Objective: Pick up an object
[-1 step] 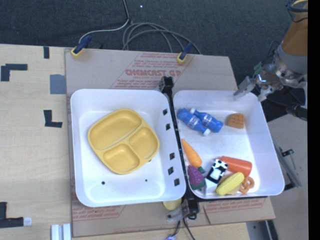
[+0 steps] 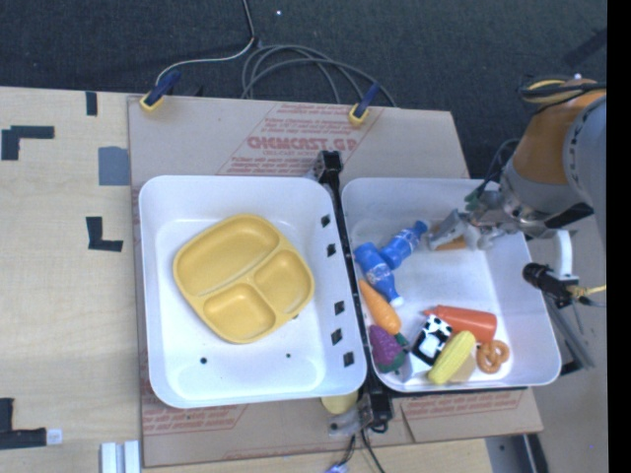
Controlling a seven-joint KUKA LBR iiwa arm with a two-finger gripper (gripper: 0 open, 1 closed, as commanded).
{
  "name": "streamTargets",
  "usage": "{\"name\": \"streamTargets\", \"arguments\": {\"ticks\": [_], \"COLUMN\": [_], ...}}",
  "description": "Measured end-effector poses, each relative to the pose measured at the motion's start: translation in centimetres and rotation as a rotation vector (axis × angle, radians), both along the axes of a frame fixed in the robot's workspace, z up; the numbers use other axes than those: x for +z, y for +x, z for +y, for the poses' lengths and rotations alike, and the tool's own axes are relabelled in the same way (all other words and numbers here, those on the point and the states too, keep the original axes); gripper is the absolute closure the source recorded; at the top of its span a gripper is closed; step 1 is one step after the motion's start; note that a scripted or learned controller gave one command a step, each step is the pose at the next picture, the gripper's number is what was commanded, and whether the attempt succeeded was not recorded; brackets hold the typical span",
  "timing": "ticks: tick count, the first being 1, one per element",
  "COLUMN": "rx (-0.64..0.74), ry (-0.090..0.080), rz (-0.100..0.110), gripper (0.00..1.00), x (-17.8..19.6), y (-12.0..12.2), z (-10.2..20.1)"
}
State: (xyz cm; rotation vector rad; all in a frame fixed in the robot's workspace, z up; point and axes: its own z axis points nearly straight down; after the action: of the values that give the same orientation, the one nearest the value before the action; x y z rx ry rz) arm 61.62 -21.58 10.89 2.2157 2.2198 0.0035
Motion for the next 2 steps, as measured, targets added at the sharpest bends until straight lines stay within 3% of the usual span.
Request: {"name": "streamTargets", "arguments": {"ticks": [1,2], "rx": [0.004,0.002], "ry": [0.000,-0.003], "rz": [0.004,0.000], "gripper": [0.00,1.00], "x": [-2.4,-1.1], "y": [5.4,5.4], "z": [3.5,3.2]}}
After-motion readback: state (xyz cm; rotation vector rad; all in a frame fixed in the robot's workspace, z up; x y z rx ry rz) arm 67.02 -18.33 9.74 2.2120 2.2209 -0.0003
